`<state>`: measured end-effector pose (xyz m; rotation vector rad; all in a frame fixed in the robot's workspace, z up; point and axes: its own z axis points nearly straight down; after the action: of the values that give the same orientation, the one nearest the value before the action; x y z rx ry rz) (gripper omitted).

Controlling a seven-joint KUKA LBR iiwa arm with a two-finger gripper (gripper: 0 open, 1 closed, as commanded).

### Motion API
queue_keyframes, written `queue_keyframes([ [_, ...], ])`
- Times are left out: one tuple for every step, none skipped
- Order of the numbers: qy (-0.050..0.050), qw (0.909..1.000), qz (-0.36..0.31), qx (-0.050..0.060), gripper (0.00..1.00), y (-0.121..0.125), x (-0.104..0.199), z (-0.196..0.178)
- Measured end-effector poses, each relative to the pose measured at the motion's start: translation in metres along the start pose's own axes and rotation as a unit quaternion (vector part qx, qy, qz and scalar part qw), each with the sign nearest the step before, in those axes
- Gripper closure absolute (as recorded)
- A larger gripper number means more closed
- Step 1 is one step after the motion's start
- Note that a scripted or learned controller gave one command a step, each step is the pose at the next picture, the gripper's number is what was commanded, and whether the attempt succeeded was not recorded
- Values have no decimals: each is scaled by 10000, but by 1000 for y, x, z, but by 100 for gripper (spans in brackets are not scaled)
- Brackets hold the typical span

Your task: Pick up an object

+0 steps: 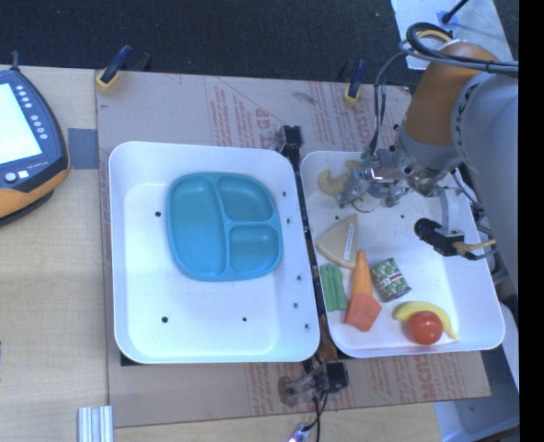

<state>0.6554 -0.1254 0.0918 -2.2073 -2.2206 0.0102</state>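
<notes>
Pincer [371,184] hangs low over the far end of the right bin [479,334], at the tip of the grey arm [456,99] that comes in from the right; whether it is spread or closed cannot be told here, and nothing is seen held in it. Just to its left, almost touching, lies a beige piece [329,182]. The other objects lie nearer the camera: a pale wedge [338,243], then an orange carrot [361,273], its long axis running away from the viewer. The beige piece looks the nearest candidate, a short shift leftward. A blue divided plate [224,225] sits in the left bin [124,247].
</notes>
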Motion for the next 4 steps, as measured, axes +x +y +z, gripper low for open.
queue_keyframes([
  [-6, 10000, 2, 6, 0, 0, 29, 0],
  [-13, 10000, 8, 14, 0, 0, 31, 0],
  [-11, 10000, 18, -28, 0, 0, 12, 0],
  [-11, 10000, 10, -18, 100, 0, 11, -11],
])
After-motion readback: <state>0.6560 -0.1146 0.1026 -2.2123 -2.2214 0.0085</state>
